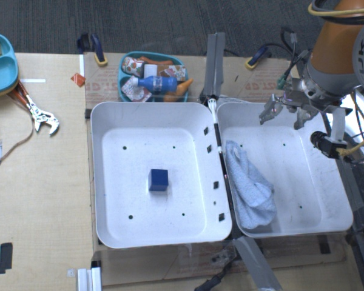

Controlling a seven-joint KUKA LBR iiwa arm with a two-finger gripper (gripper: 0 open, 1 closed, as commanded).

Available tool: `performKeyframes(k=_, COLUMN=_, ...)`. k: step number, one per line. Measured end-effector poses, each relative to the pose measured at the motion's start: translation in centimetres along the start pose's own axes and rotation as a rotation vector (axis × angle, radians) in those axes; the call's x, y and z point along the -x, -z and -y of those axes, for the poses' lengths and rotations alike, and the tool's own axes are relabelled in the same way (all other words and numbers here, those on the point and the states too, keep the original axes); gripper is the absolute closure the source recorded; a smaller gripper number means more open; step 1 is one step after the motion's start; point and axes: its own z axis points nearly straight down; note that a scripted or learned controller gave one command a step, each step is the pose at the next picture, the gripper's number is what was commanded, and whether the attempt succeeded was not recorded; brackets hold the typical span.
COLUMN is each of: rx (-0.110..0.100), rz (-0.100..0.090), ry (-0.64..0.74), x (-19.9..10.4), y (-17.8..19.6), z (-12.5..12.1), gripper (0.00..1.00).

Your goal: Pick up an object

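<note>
A blue block [159,180] is noted low in the left bin [109,223], lying square. A crumpled cloth [249,190] is found against the right bin's [327,217] left wall, its length running front to back. The gripper [285,115] is seen over that bin's far edge, fingers spread, nothing held; the cloth is judged nearer, below-left.

A small blue cube [159,179] is sitting flat on the floor of the left bin [109,223], near its centre. A crumpled pale grey-blue cloth [250,190] is lying along the left wall of the right bin [327,217].
</note>
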Motion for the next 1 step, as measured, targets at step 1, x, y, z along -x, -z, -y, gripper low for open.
performKeyframes(k=1, rx=-0.001, rz=0.001, ry=0.0, x=0.12, y=0.84, z=-0.02, gripper=1.0)
